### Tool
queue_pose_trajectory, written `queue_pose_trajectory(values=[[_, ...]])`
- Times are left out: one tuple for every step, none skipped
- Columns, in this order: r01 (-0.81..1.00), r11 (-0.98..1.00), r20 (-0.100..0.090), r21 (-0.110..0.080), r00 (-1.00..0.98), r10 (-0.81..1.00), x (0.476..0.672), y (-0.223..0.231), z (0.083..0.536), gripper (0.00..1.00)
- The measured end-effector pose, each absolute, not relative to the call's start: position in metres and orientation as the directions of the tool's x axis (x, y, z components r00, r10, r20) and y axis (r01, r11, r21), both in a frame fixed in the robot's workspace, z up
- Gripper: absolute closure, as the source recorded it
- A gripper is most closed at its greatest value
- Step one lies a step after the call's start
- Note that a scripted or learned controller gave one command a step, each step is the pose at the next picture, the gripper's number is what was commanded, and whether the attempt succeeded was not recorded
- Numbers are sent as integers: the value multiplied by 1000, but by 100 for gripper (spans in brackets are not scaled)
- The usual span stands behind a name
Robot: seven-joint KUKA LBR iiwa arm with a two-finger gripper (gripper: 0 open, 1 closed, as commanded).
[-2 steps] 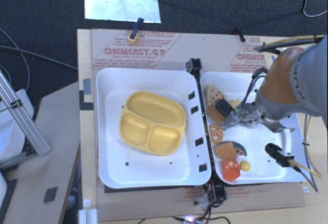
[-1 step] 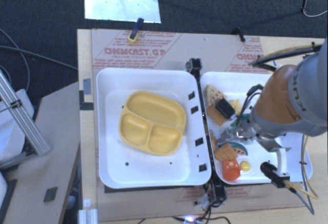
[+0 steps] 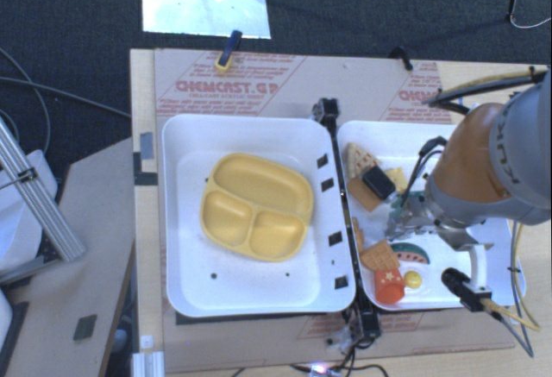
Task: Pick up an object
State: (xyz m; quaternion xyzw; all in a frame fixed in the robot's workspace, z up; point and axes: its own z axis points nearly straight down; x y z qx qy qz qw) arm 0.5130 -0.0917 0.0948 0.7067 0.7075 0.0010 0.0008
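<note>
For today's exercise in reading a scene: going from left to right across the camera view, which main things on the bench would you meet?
Left white bin → yellow divided tray → black clips between the bins → black block → grey and orange arm.

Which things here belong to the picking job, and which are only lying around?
For the job:
- gripper
- right bin
- black block
- watermelon slice toy
- red toy

Lying about:
- yellow divided tray
- left bin
</note>
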Motion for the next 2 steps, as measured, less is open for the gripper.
queue_pose_trajectory(values=[[1000, 1, 0, 2, -1, 1000, 513, -92, 94, 0], [1000, 9, -2, 10, -9, 1000, 613, -82, 85, 0]])
